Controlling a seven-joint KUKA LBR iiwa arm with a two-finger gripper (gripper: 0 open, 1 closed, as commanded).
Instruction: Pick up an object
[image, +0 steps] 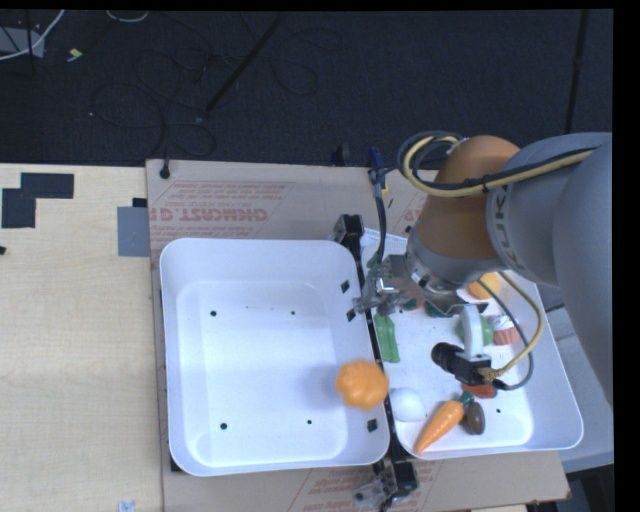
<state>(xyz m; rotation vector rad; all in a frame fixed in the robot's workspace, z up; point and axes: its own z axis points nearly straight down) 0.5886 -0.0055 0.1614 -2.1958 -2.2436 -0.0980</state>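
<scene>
The toy carrot (440, 425) lies at 7 o'clock in the right bin (540, 400), just beside a white egg (407, 404). It looks light, stiff and smooth, best pinched across its thick middle. An orange ball (361, 383) at the left bin's (250, 340) 4 o'clock may roll. The end effector (383, 288) hangs over the divider; its opening cannot be told, and nothing is seen in it.

The arm (520, 220) runs off the right edge; it covers the right bin's (535, 420) far half; a yellow item (486, 288) beneath is unidentifiable.
</scene>
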